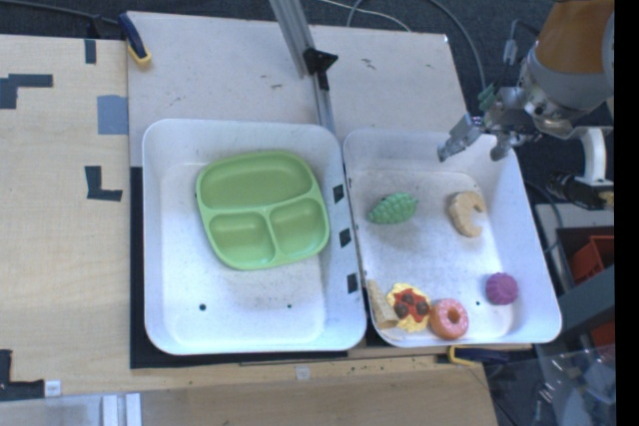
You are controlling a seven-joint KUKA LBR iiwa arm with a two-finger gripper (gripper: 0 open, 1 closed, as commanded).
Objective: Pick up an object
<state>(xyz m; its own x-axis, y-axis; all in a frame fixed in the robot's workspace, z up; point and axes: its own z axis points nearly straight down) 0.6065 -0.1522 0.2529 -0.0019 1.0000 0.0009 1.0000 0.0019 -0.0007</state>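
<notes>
Camera view shows the right white bin [529,244] holding five small toy foods: a green bumpy leaf-shaped piece [393,209] near the middle, a tan bagel-like ring [465,213] to its right, a purple round berry [501,288] nearer, and a pink-frosted doughnut [448,318] beside a small pizza slice [402,305] along the near wall. Above the bin's far right corner hangs the grey two-finger gripper [471,141], fingers parted and holding nothing (well apart from every piece). A green divided plastic plate [263,209] lies in the left white bin [165,244].

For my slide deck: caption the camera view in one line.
Open pincer above right bin holding toy foods; green divided plate in left bin.
</notes>
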